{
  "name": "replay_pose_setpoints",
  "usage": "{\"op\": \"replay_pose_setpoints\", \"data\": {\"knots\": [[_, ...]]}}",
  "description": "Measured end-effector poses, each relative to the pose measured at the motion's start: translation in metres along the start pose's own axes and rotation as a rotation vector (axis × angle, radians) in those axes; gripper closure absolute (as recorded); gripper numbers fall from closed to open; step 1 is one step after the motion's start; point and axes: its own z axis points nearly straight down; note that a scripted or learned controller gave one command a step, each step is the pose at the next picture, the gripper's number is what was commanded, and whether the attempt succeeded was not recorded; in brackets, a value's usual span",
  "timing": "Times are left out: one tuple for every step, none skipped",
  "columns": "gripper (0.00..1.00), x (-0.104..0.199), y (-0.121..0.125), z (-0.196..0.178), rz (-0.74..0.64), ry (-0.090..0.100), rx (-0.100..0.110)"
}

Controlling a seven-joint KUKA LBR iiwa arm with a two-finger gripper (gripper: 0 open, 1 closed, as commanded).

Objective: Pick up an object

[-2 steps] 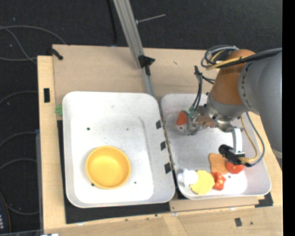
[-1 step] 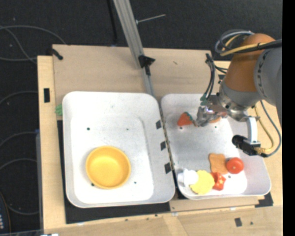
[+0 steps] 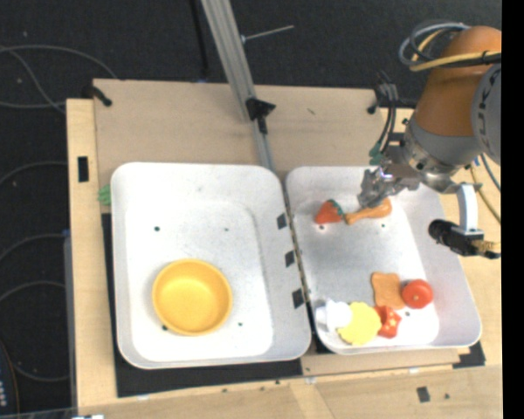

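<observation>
My gripper (image 3: pixel 375 188) hangs over the upper part of the right bin (image 3: pixel 349 260), just above an orange carrot-like piece (image 3: pixel 369 213) that lies on the bin floor. A red strawberry-like piece with a green top (image 3: pixel 329 212) lies just left of the carrot, touching or nearly touching it. From this slanted view I cannot see whether the gripper touches the carrot. Nothing is visibly lifted.
A cluster sits at the right bin's front corner: red tomato (image 3: pixel 417 293), tan-orange slab (image 3: pixel 385 287), yellow piece (image 3: pixel 361 324), white piece (image 3: pixel 334 312), small red piece (image 3: pixel 389 322). A yellow bowl (image 3: pixel 192 297) sits in the left bin (image 3: pixel 201 208). A metal pole (image 3: pixel 236 59) rises behind the bins.
</observation>
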Motion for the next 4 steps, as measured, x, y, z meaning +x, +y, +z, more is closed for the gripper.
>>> {"op": "replay_pose_setpoints", "data": {"knots": [[1.00, -0.001, 0.001, -0.024, -0.001, 0.001, -0.002], [1.00, 0.045, -0.011, -0.013, -0.002, 0.001, 0.002], [1.00, 0.095, -0.029, -0.005, -0.003, 0.001, 0.002], [1.00, 0.141, -0.042, -0.015, -0.003, 0.003, 0.001]]}}
